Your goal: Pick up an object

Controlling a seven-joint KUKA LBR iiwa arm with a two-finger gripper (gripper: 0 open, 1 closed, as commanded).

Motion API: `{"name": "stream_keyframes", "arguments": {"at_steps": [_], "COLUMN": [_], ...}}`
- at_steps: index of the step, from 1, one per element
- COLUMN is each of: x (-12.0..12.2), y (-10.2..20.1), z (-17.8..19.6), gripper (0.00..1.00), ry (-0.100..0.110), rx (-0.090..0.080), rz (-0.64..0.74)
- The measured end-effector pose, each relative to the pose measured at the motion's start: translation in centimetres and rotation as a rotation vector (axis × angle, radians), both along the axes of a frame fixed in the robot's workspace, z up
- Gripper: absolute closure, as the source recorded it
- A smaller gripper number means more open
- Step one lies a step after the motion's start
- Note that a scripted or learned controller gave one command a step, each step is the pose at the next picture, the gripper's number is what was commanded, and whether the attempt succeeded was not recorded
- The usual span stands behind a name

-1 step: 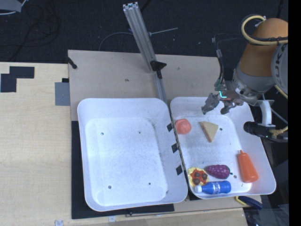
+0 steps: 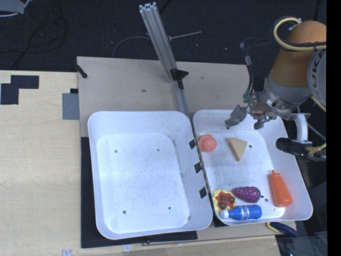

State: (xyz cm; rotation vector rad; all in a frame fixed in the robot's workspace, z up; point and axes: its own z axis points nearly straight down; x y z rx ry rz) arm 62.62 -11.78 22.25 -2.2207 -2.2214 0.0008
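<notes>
A: right bin (image 2: 298, 209): ball (image 2: 207, 142) at left wall; wedge (image 2: 237, 148) just right of it.
B: front edge: bottle (image 2: 244, 213); grapes (image 2: 246, 193) behind it; carrot (image 2: 279, 189) right. Left bin (image 2: 106, 124) alongside.

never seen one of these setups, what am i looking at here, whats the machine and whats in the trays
This is one picture from a camera fixed above a workbench, looking down at a slant. The grey and orange machine at the right is a robot arm, and the two-pronged tool at its end is its gripper, open with nothing between its prongs. It hangs over the far end of the right bin. In that bin lie a red ball, a wedge of toy cheese, an orange bottle, purple grapes, a small pizza-like toy and a blue bottle. The left bin sits beside it.
</notes>
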Motion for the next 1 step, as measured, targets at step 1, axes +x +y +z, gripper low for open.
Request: {"name": "stream_keyframes", "arguments": {"at_steps": [1], "x": [-0.35], "y": [0.16], "z": [-4.29], "gripper": [0.00], "ry": [0.003], "rx": [0.000], "rz": [0.000]}}
